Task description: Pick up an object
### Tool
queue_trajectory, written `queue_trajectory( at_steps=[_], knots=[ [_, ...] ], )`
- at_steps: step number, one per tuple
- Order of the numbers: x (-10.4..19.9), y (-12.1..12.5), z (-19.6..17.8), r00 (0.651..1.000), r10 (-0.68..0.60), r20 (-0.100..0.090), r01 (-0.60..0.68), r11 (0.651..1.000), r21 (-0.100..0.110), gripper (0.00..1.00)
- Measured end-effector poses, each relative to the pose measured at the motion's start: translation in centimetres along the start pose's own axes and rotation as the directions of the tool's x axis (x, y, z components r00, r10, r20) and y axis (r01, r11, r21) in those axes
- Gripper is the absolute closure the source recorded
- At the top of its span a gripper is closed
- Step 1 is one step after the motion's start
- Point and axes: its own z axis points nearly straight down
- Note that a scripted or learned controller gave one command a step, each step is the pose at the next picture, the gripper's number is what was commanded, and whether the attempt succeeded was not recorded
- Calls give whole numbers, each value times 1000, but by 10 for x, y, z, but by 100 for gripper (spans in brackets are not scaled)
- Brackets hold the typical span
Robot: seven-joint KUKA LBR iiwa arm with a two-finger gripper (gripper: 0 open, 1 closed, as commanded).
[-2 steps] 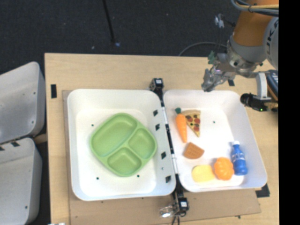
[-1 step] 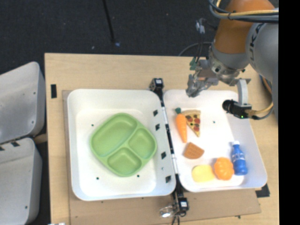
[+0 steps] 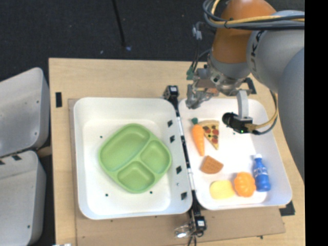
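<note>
On the surface (image 3: 61, 81) you have two white bins. The left bin (image 3: 87, 188) holds one green divided plate (image 3: 135, 158). The right bin (image 3: 271, 193) holds six items: one carrot (image 3: 198, 139), long axis far to near with its tip pointing near, one pizza slice (image 3: 211, 133), one brown wedge (image 3: 210, 165), one yellow piece (image 3: 221, 189), one orange fruit (image 3: 244, 184) and one blue bottle (image 3: 261, 173). The end effector (image 3: 197, 94) hangs over the right bin's far left corner; you cannot tell its grip state.

Left bin (image 3: 82, 137) holds a divided tray (image 3: 135, 158). Right bin (image 3: 274, 152) holds carrot (image 3: 198, 139) beside pizza slice (image 3: 211, 134); nearer the front, bread piece (image 3: 210, 165), lemon (image 3: 221, 189), orange (image 3: 244, 184), bottle (image 3: 260, 173).
</note>
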Motion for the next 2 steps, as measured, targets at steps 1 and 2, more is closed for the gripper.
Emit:
queue_trajectory(
  at_steps=[1, 2],
  knots=[
    [58, -3, 11, 1000, -1, 0, 1, 1000, 0, 100],
    [102, -1, 15, 1000, -1, -1, 1, 1000, -1, 100]
  ],
)
